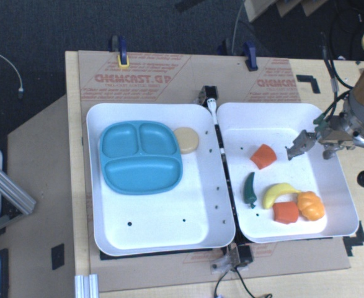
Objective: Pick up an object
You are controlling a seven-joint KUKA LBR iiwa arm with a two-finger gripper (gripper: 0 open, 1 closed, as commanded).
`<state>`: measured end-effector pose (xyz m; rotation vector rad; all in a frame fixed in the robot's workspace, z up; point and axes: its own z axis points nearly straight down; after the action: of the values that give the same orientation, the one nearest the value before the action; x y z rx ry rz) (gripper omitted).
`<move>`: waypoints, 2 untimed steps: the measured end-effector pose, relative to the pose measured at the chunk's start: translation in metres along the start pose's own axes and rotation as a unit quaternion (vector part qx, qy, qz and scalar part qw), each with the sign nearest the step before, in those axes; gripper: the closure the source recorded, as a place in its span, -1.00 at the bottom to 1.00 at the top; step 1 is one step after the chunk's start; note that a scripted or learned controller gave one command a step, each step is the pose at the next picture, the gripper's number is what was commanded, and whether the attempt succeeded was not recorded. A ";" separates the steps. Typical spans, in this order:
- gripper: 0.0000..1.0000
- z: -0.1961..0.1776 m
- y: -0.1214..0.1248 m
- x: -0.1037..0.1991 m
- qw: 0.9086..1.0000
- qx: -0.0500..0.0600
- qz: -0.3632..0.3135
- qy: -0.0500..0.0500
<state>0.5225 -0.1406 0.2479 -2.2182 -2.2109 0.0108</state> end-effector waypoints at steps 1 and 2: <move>-1.00 -0.006 0.002 0.000 1.000 -0.006 -0.002 -0.001; -1.00 0.046 0.005 -0.009 1.000 -0.003 -0.001 0.000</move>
<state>0.5271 -0.1500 0.2021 -2.2188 -2.2161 0.0048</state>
